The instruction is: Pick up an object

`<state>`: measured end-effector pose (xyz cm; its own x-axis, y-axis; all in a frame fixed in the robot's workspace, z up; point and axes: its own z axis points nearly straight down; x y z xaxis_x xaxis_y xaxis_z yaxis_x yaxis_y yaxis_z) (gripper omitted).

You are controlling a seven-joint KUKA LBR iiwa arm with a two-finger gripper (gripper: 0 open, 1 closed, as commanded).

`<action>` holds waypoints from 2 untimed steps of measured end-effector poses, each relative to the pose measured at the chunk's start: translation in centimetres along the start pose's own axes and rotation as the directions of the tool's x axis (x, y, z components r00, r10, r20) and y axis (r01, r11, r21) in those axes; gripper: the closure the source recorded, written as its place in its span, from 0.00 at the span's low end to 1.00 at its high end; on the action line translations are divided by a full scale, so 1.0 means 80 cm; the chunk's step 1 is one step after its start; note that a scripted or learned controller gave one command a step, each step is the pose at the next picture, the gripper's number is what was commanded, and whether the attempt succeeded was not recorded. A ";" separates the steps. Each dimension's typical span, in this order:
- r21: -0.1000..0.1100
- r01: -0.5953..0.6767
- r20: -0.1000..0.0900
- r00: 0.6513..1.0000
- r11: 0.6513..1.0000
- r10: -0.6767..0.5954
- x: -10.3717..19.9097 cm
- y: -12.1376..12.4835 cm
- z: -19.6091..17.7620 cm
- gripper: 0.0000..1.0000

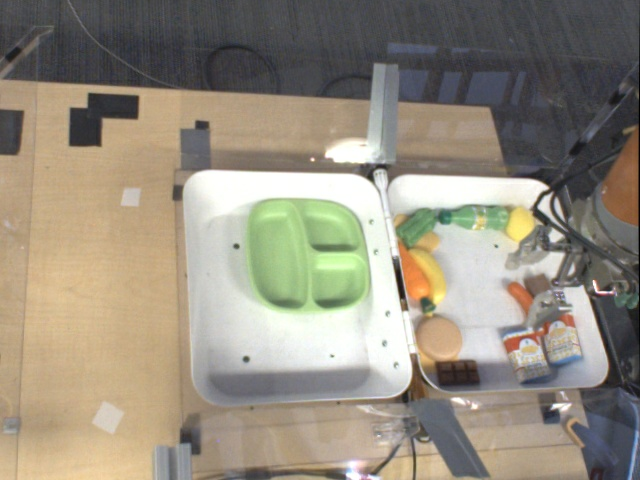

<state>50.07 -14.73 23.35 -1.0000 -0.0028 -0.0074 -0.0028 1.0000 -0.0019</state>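
The right bin (480, 190) holds toy food. A green bottle (470, 217) and a yellow lemon (520, 223) lie along its far side. A banana (430, 266) and an orange carrot (416, 278) rest by its left wall. A round bun (440, 337) and a brown chocolate bar (458, 373) sit near the front. Two small cartons (545, 348) stand at the front right. My gripper (537, 279) hangs over the bin's right side and is open, one finger far and one near. A small orange piece (519, 294) lies on the bin floor just left of the gap, not held.
A green divided plate (305, 253) lies in the left bin (215, 348). A metal post (383, 113) rises behind the wall shared by the bins. The grey arm with its cables (600, 218) comes in from the right edge. Wooden bench surface stretches to the left.
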 end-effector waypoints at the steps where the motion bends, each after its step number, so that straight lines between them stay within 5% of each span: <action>1: -0.002 0.132 0.000 0.991 0.991 -0.132 -0.030 -0.039 0.156 0.00; 2: 0.001 0.175 0.006 0.985 0.985 -0.175 -0.036 -0.040 0.173 0.00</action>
<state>53.09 -17.95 9.53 -0.9840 -0.1779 -0.0134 -0.1779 0.9840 -0.0038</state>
